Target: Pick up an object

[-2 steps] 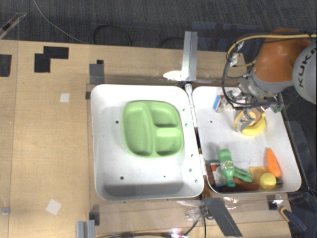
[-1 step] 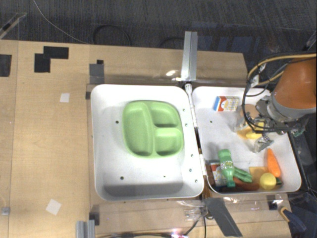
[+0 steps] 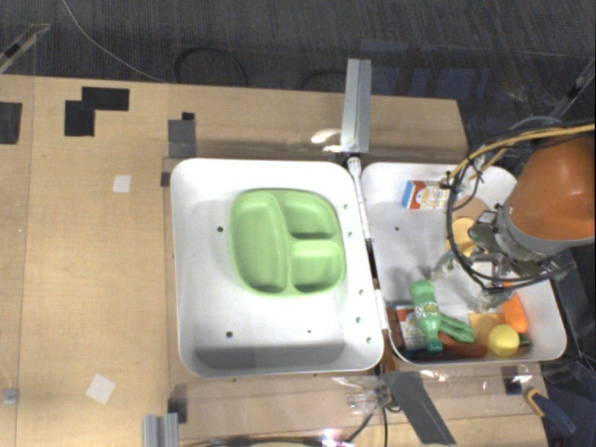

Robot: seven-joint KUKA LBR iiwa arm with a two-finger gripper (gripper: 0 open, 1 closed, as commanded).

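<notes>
Risk: the small things in the right-hand shallow white bin (image 3: 549, 347) lie packed along its near edge, touching or overlapping one another, so a descent there could land between two of them, or nudge one aside and close on nothing.
Cause: the green plastic bottle (image 3: 426, 307) lies against a green leafy piece (image 3: 456, 328), with a dark red-brown item just beneath them; the round yellow lemon-like fruit (image 3: 503, 340) and the small orange carrot-shaped piece (image 3: 515, 313) sit close by, and round shapes may roll off a fingertip.
Second risk: the looping yellow and black cables (image 3: 466, 180) hang near the red, white and blue carton (image 3: 424, 195) at the far side of the bin; I judge a reach there might snag.
Pincer: the grey two-finger gripper (image 3: 492, 277) sits under the orange-banded wrist, over the middle of the right bin; from here I cannot tell whether it is apart or together, and I see nothing held in it.
Task's thing: any of the pieces in the right bin, most likely the near cluster.
Left bin (image 3: 200, 343): bears a pale green divided plastic tray (image 3: 284, 240), well apart from the arm.
</notes>
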